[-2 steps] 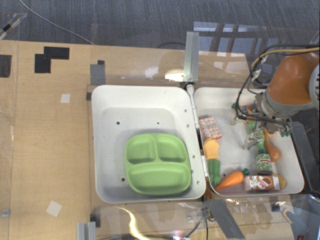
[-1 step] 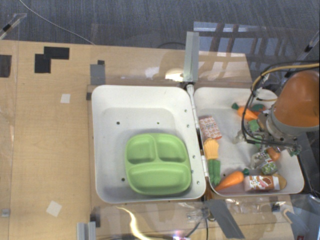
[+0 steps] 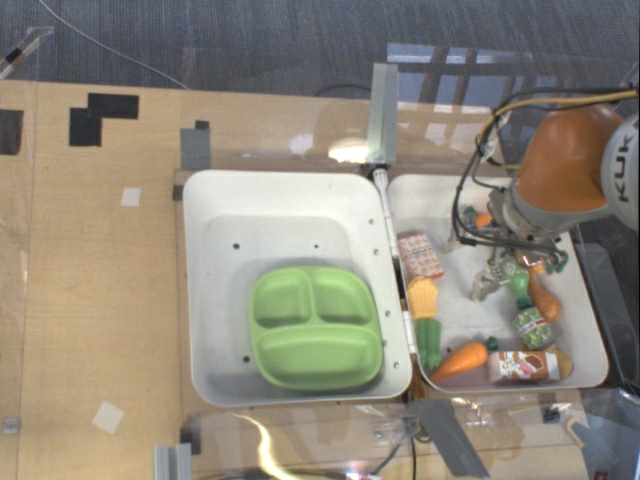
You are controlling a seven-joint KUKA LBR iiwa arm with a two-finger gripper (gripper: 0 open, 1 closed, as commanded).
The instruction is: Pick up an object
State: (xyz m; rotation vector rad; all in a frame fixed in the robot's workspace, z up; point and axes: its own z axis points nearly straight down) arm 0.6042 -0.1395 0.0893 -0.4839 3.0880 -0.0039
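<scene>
My gripper (image 3: 503,274) hangs low in the right bin (image 3: 455,200), under the orange-banded wrist (image 3: 560,163). It hovers over the bin floor just left of a small green object (image 3: 521,284) and an orange piece (image 3: 544,298). Below these lie a round green item (image 3: 531,325) and a bottle on its side (image 3: 523,366). A carrot (image 3: 461,361) rests at the bin's front edge. Along the left wall are a pink snack pack (image 3: 420,256), a yellow corn piece (image 3: 423,296) and a green vegetable (image 3: 428,343). Nothing is visibly held.
The left bin (image 3: 230,208) holds a green divided plate (image 3: 315,326) at its front. A metal post (image 3: 382,108) rises behind the wall between the bins. Black cables (image 3: 470,183) loop off the wrist over the right bin's back.
</scene>
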